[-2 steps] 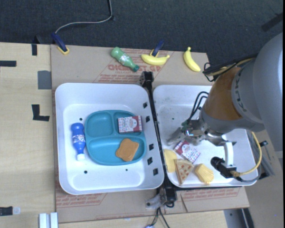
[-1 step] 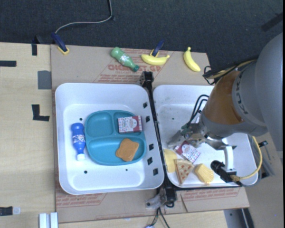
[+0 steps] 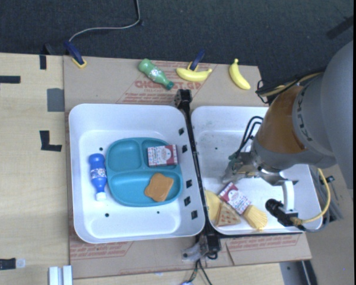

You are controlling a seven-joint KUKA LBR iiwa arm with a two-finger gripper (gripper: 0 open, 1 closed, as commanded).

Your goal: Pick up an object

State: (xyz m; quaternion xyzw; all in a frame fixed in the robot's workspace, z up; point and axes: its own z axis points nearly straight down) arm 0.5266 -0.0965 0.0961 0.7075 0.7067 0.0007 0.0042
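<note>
Overhead, the grey arm with its orange band reaches from the right into the right-hand white plastic bin (image 3: 213, 129), its two-finger gripper (image 3: 236, 170) low over the bin floor; the wrist hides the fingertips, so it is impossible to tell how far they are parted or whether they have hold of anything. Just below the gripper lies a small red-and-white packet (image 3: 235, 198), its long axis running diagonally from upper left to lower right, apart from the fingers as far as can be seen. Crowding it along the bin's near edge are a tan triangular wedge (image 3: 226, 216), touching the packet's lower side, a yellow corn-like piece (image 3: 256, 218) at its lower right end, and a pale yellow piece (image 3: 212, 202) on its left against the divider. The left-hand white plastic bin (image 3: 86, 120) holds one teal sectioned tray (image 3: 127, 177) carrying one red-and-white carton (image 3: 162, 155) and one brown toast slice (image 3: 159, 187), with one blue-and-white bottle (image 3: 97, 175) lying beside the tray, cap toward the near side. Beyond the bins, on the cardboard sheet (image 3: 107, 82), rest one green bottle (image 3: 155, 73) and two yellow bananas (image 3: 193, 73), the second banana (image 3: 239, 76) well to the right of the first.
</note>
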